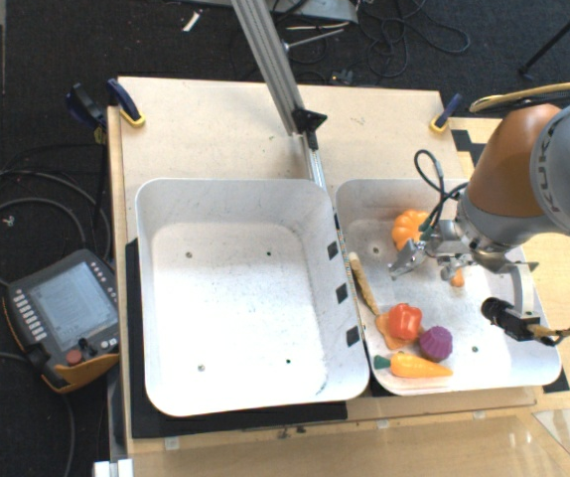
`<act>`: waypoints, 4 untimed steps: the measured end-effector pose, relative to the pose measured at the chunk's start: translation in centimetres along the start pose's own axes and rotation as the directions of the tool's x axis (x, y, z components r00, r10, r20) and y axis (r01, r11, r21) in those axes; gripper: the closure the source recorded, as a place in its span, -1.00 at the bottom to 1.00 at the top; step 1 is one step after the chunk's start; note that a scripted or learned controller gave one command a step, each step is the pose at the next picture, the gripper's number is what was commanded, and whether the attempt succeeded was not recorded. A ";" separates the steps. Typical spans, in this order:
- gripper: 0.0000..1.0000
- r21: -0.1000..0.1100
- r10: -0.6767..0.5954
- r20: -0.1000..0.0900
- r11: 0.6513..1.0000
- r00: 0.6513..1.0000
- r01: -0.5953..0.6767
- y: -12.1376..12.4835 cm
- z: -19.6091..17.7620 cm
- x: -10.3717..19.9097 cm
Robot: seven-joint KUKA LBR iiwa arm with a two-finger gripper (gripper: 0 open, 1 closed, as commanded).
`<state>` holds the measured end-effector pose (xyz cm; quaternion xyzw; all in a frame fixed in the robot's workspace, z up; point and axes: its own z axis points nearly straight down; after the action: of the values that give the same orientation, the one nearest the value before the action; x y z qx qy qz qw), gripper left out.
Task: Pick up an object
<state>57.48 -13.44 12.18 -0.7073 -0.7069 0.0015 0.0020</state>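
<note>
Pincer (405,259) is down in the right bin (523,366), beside an orange pepper (407,227) near the back edge; honestly can't tell its state; red pepper (404,320), purple thing (436,342) and carrot (420,367) crowd the front-left corner.

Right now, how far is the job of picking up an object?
Done: nothing looks lifted; the red pepper, purple piece and carrot lie in the right bin. In hand: the claw is low in that bin, beside the orange piece, with nothing visibly between its fingers. Left: grip and lift one object.
</note>
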 end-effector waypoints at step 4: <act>1.00 -0.004 -0.009 -0.001 1.000 1.000 0.009 0.8 -8.0 5.6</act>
<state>58.34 -7.87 20.19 -0.7041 -0.7101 -0.0005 0.0011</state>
